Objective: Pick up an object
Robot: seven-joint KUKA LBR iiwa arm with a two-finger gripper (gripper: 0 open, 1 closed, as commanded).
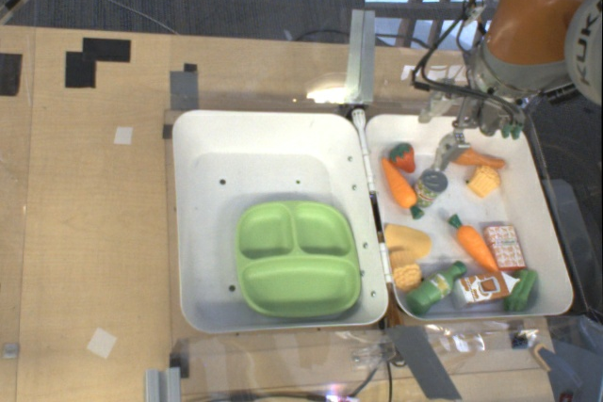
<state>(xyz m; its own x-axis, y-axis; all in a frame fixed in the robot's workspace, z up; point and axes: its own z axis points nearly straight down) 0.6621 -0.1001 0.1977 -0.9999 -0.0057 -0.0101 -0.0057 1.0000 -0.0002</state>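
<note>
My gripper (451, 149) hangs over the upper middle of the right bin (556, 249), below the grey wrist and orange band. Just below and left of it stands a small tin can (431, 188). An orange carrot (399, 184) and a red strawberry-like piece (403, 157) lie to the left of the can. To the right of the gripper lie a flat orange piece (480, 160) and a yellow block (484, 182). I see nothing held in the gripper.
Lower in the right bin lie a second carrot (471, 243), a red box (506, 245), a yellow wedge (407, 243), corn (407, 276), a green bottle (435, 289), a carton (485, 289) and a cucumber (523, 289). The left bin (207, 202) holds a green divided plate (298, 259).
</note>
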